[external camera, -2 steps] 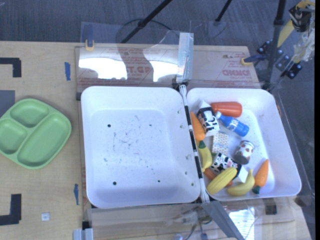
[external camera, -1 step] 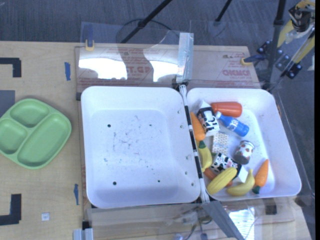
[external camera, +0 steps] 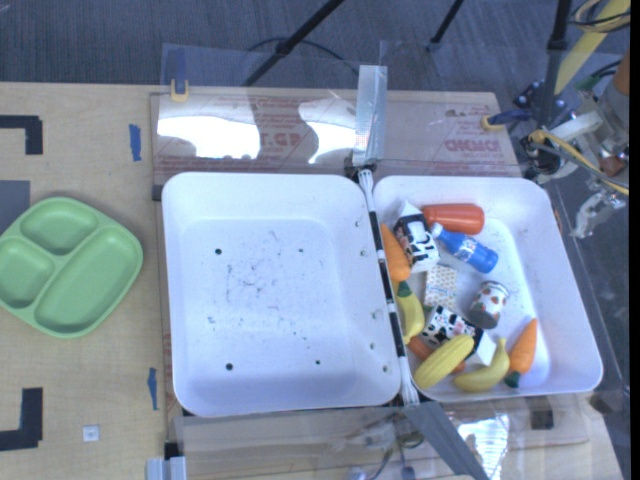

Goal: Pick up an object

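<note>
Camera view: wooden desk (external camera: 90, 118) carried two white bins, left bin (external camera: 200, 198) bare, right bin (external camera: 560, 268) held a red sausage toy (external camera: 453, 216), blue bottle (external camera: 467, 251), yellow bananas (external camera: 462, 361), carrot (external camera: 522, 343), green divided plate (external camera: 68, 264) lay far left, pincer (external camera: 597, 211) hung beyond the right bin's upper right edge, whether clenched or released could not be told.

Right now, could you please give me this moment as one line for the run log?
arm: at right edge, outside bins | gripper: beside right bin, nothing seen held | right bin: toy carrot, blue bottle, bananas | green tray: on bench
</note>
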You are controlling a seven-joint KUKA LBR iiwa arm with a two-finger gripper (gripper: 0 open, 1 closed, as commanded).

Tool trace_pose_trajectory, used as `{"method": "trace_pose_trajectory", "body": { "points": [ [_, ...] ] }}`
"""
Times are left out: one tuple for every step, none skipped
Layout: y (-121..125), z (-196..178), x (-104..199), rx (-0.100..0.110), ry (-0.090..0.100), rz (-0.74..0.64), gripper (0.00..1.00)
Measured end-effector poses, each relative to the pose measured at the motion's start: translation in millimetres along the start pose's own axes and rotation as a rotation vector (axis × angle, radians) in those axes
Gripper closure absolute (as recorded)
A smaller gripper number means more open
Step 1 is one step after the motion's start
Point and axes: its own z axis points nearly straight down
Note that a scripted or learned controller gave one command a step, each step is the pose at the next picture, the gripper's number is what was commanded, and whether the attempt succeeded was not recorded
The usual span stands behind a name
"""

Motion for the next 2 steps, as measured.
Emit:
{"method": "trace_pose_trajectory", "body": {
  "points": [
    [-31,126,-12,0.0,0.0,-0.077,0.0],
    [13,138,-40,0.008,0.005,-0.011,0.0]
  ]
}}
